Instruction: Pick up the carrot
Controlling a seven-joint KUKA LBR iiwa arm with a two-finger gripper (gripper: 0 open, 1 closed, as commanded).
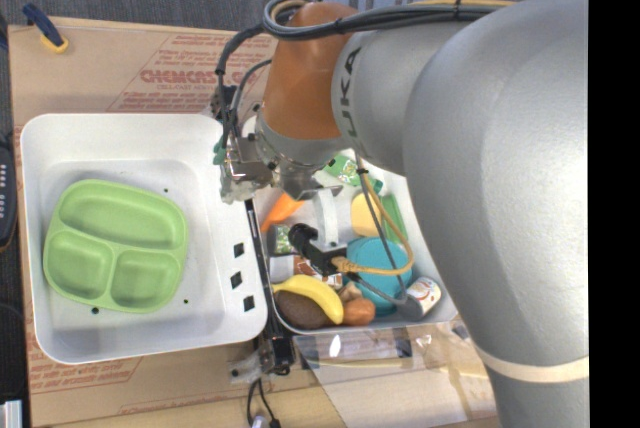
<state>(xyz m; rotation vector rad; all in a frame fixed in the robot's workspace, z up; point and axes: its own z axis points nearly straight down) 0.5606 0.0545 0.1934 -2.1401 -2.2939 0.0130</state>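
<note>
In the right-hand shallow white plastic bin (428, 268), against its near-left wall: small orange tapered carrot (284, 207), smooth and matte, lying just below the tool (290, 178) and partly covered by it. Tool state impossible to tell, the wrist's orange band (305, 66) and grey metal housing hiding the working end. Judged progress: approach made, tool poised directly over the target; grasp unconfirmed, lift not yet done. Crowded beside the carrot: curved yellow banana (315, 295), glossy; rounded brown lump (301, 311) beneath it; turquoise disc-shaped piece (380, 258); yellow rounded object (365, 213). In the left-hand white bin (60, 141): light-green moulded plastic tray (115, 244) with three compartments, soft-cornered, lying flat. Beneath both bins: brown cardboard-covered surface (150, 46) with red print.
</note>
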